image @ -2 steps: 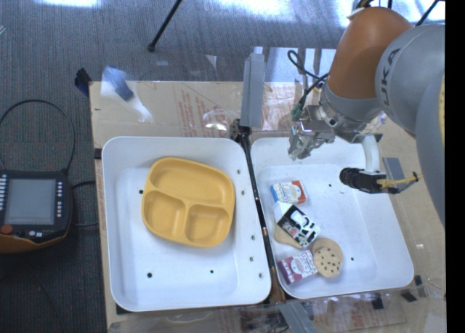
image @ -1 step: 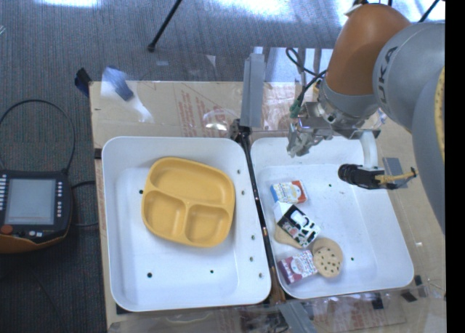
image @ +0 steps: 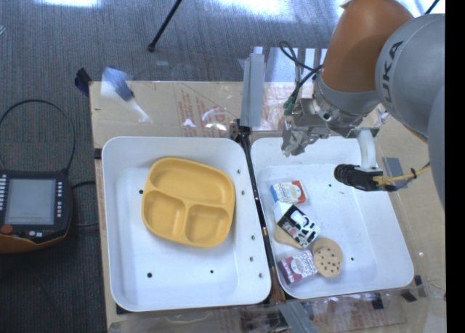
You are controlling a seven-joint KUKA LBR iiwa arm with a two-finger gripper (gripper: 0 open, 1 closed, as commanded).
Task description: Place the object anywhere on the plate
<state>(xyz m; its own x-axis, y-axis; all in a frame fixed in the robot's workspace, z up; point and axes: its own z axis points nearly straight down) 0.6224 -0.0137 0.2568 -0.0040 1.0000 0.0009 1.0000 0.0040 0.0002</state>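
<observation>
Camera view, bench from above.

Left shallow white plastic bin (image: 123,266): holds one yellow plastic plate with three compartments (image: 189,201), lying flat in the bin's upper middle, nothing resting on it.

Right shallow white plastic bin (image: 378,244): holds four small items clustered in its lower left part. A small blue-and-white carton (image: 288,192) lies uppermost; just below it a black-and-white patterned packet (image: 298,225) rests over a tan flat piece (image: 282,235); a round tan cookie with dark spots (image: 328,257) touches a red-and-white packet (image: 296,267) at the bottom.

Grey arm with orange band (image: 363,33): reaches in from the right, over the right bin's upper edge.

Two-finger gripper (image: 294,144): hangs above the bin's upper left corner, well apart from the items; nothing between its fingers; whether they are apart or together cannot be told.
</observation>
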